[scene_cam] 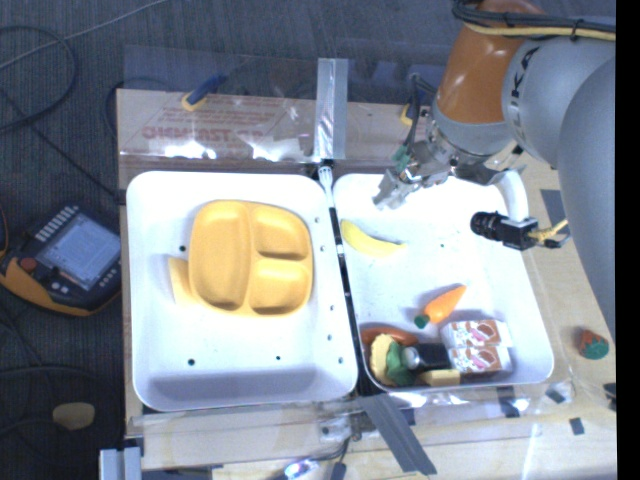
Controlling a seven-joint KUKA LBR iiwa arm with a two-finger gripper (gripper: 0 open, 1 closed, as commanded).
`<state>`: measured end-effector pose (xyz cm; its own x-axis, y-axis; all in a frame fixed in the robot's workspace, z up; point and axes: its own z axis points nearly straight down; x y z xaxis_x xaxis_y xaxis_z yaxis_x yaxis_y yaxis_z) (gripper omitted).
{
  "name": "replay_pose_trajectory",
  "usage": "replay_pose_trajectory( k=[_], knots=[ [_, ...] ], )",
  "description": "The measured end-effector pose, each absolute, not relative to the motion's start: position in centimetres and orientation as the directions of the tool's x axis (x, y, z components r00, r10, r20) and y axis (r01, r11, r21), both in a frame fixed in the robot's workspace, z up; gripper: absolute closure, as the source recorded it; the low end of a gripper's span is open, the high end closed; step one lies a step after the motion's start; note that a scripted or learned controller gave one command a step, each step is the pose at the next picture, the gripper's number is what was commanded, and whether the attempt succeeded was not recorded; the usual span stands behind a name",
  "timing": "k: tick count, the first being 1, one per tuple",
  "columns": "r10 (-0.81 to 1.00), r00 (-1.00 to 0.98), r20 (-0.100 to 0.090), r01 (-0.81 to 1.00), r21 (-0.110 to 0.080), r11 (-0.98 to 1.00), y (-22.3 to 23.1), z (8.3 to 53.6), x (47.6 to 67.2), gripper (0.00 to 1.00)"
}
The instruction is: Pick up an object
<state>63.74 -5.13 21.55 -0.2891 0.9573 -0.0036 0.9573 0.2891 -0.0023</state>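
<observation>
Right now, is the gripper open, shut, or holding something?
Gripper: cannot be told from this view. It hangs over the far part of the right bin, above the banana, with nothing seen in its grasp.

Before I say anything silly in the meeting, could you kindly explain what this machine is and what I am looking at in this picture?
This is one picture, taken by a fixed camera above a bench, looking down at a slant. The big grey and orange shape at upper right is a robot arm; its small two-finger gripper hangs over the right bin. I see nothing between its fingers. In that bin lie a banana, a toy carrot, a small carton and a few other toys crowded in the near corner. The left bin holds a yellow divided tray. The arm's job is to pick up one object.
</observation>
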Motion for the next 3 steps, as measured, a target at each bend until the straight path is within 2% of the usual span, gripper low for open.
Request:
replay_pose_trajectory(
  k=[1,2,3],
  knots=[
    [0.896,-0.443,-0.001,0.896,-0.003,0.443,-11.4,21.1,53.0,1.00],
    [0.896,-0.444,-0.001,0.896,-0.002,0.444,-11.4,21.1,53.0,0.00],
    [0.816,-0.578,0.001,0.816,-0.001,0.578,-13.4,10.3,54.9,0.00]
  ],
)
